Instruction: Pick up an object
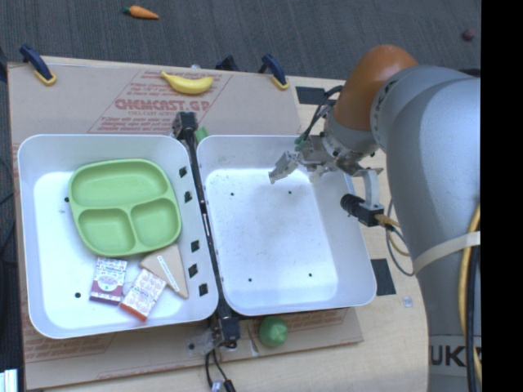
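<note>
Pincer [282, 170] over the right bin's [351, 251] far edge, its grip state impossible to tell, green plate [122, 202], two packets [127, 286] and wedge [167, 272] in left bin [41, 251]

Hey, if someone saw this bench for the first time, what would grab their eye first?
Likely the big grey arm with its orange band, filling the right side, its hand hanging over the far edge of the right bin. Next, the bright green divided plate in the left bin, with small packets below it. A yellow banana lies on the cardboard beyond the bins.
</note>
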You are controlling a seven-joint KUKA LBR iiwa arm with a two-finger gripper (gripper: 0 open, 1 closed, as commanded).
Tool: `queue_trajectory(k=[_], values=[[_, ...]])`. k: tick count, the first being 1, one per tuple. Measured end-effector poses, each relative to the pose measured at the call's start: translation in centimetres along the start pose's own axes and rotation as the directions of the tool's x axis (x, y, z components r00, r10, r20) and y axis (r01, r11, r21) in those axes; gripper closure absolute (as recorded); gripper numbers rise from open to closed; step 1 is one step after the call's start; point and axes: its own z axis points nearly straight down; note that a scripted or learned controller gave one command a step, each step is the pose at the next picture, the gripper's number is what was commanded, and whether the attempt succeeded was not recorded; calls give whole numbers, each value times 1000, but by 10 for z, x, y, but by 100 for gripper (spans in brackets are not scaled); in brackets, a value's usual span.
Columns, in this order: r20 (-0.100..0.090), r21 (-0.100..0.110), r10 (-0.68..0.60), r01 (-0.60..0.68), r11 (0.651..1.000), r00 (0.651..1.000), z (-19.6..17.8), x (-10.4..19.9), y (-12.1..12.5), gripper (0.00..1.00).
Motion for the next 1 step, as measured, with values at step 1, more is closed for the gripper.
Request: queue_trajectory(k=[1], values=[[2,1,4,-4,1000,1000,11,35,-36,0]])
